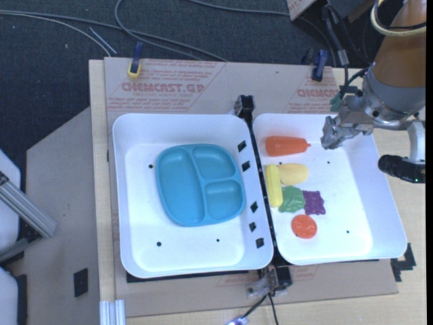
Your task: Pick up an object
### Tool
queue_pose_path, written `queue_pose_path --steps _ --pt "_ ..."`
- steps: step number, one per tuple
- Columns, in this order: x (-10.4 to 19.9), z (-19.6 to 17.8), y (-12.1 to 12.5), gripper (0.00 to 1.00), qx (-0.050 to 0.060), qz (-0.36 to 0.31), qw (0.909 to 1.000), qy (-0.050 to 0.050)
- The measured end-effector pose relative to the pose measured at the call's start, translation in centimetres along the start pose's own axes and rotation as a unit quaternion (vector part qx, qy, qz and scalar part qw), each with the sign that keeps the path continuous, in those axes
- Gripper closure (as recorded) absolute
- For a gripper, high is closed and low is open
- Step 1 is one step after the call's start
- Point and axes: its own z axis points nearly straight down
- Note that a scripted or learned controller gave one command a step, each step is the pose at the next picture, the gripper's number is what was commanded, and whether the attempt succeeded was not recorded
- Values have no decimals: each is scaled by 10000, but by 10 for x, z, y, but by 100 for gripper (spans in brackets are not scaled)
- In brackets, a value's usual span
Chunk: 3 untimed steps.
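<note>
Nearest the lens, at the right bin's [385,239] front, a red tomato-like toy [304,226] is seen, with a green leafy piece [291,200] and a purple one [314,202] touching side by side just behind it. Further back lie a corn cob [272,185] beside a pale yellow piece [293,174], then an orange carrot [286,145]. The gripper [334,135] is held above the bin's rear — just right of the carrot, nothing seen between its fingers; their spread cannot be told. A blue divided tray [200,183] rests in the left bin [132,202].
</note>
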Motion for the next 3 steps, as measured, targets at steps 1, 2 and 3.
queue_pose_path --steps 1,2,3 --pt "58 9 -5 100 3 -3 10000 2" --pt "106 25 0 100 10 2 10000 0" --pt "168 30 -1 100 -2 1 10000 -6"
